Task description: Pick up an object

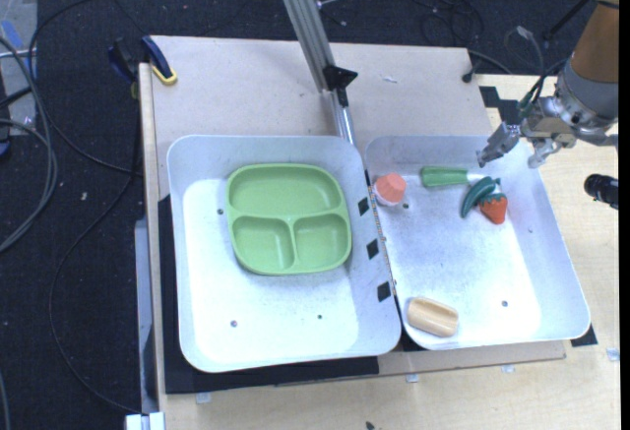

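The right bin holds a small orange-pink piece at its left edge, a green pod-like toy at the back, a red toy with a dark green top beside it, and a tan bread-like piece near the front. My gripper hangs over the bin's back right corner, just above and right of the red toy. Its two fingers are spread apart with nothing between them.
The left bin carries a green divided plate. A slanted metal bar runs from the top down to the gap between the bins. Cables lie on the dark floor around the bench.
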